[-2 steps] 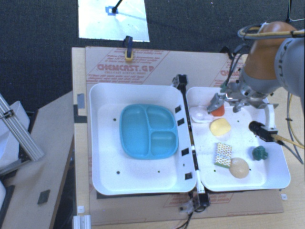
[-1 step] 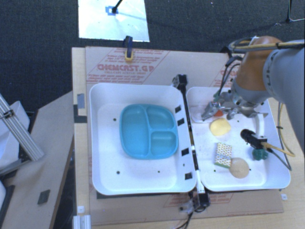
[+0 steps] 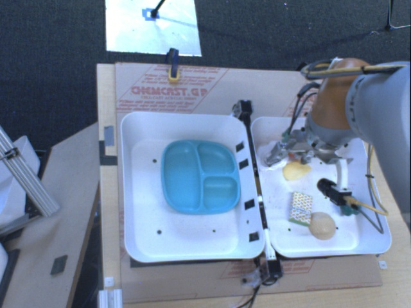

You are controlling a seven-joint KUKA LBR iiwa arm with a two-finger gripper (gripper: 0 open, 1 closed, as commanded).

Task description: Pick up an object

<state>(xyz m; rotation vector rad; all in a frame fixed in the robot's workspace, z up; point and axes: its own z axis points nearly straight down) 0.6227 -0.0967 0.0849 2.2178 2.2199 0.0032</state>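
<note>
Well, far off to the tool's left we see the left bin (image 3: 138,172) carrying a blue divided plate (image 3: 199,175). It is flat and broad, well apart from the tool, and a poor candidate for a pinch. The tool (image 3: 286,154) itself sits low in the right bin (image 3: 366,233), near that bin's far-left corner. From this angle we cannot tell whether it is spread wide or drawn narrow, and nothing shows as held in it. Just beside the tool, on its near side and a touch to its right, lies a small yellow object (image 3: 296,171), touching it or nearly so. We judge this to be the thing to pick. Farther toward us from the tool lie a patterned block (image 3: 301,206) and, just right of it, a tan ball (image 3: 322,226), the two close together.

To grasp well, we think the tool should be centred over the yellow object rather than at its edge, brought down to straddle it, and closed only then. The object looks rounded and smooth, so an off-centre close may squirt it away. We would then lift straight up, clear of block and ball.
</note>
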